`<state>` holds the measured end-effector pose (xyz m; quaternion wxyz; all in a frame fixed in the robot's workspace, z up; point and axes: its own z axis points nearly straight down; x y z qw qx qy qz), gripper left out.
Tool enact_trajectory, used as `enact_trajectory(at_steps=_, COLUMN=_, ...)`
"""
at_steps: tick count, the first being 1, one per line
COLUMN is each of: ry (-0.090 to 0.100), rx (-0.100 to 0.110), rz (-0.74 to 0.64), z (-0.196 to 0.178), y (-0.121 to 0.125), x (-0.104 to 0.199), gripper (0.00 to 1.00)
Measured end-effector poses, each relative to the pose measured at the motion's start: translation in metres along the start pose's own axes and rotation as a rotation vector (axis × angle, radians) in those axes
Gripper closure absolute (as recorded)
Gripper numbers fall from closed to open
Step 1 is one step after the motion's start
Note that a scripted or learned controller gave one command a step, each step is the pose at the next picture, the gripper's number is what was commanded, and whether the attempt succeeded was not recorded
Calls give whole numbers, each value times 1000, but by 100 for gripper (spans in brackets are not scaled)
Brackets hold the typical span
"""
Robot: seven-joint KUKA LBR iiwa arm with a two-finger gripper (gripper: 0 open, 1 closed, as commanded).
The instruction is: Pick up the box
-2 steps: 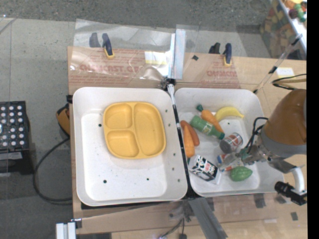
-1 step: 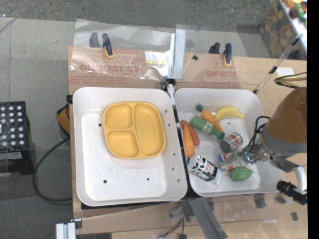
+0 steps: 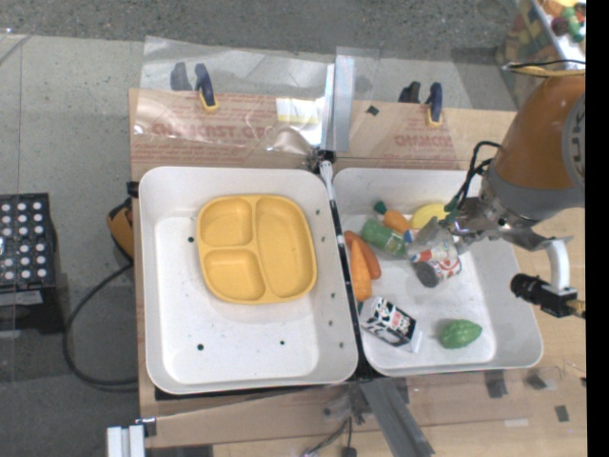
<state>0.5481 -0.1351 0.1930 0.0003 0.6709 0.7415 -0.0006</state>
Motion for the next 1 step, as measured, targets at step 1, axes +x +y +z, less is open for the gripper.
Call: enact_trajectory(at_steps=1, ry=-1, rx=-1, rz=59, z=-46, y=59, x=46, gripper=100)
